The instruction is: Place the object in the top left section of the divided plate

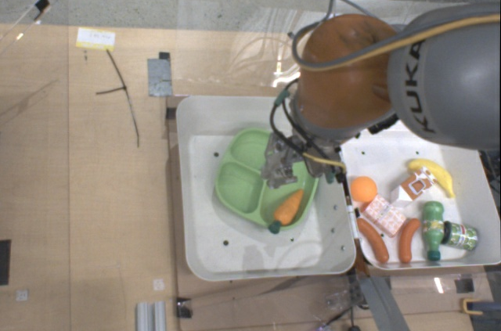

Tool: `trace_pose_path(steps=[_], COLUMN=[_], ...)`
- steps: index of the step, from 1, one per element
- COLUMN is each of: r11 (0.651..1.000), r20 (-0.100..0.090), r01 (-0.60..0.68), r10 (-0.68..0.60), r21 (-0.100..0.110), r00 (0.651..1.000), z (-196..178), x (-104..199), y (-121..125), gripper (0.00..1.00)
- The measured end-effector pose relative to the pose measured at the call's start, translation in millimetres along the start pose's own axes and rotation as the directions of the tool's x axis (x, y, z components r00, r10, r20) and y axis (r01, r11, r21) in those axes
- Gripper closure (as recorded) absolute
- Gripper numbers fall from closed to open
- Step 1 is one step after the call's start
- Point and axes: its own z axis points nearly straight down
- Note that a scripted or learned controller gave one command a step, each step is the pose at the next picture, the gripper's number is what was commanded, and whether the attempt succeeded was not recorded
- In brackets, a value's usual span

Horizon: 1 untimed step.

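Pale wooden surface [94, 188] carries two shallow white bins side by side, the left bin [196, 243] holding a green divided plate [235, 185] of smooth moulded plastic with rounded sections. A toy carrot [288, 209], orange with a green stub, lies slantwise in the plate's lower right section, not the top left one the task names. The grey arm with its orange band reaches in over the plate, and its tool [279, 163] hangs just above the carrot, over the plate's middle; whether its fingers are apart or together cannot be told from this slant. The right bin [470, 263] keeps the spare toys, probably as stock: an orange ball [363, 189], a banana [435, 174], two sausages [374, 240], a green bottle [432, 229].
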Motion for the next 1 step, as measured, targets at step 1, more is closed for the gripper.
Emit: trace_pose_path(steps=[1], r11=[1.0], r20=[0.001], r01=[0.0], r10=[0.0], r21=[0.0], r00=[1.0], z=[-0.2], x=[-0.2], y=[-0.3], gripper=[0.0])
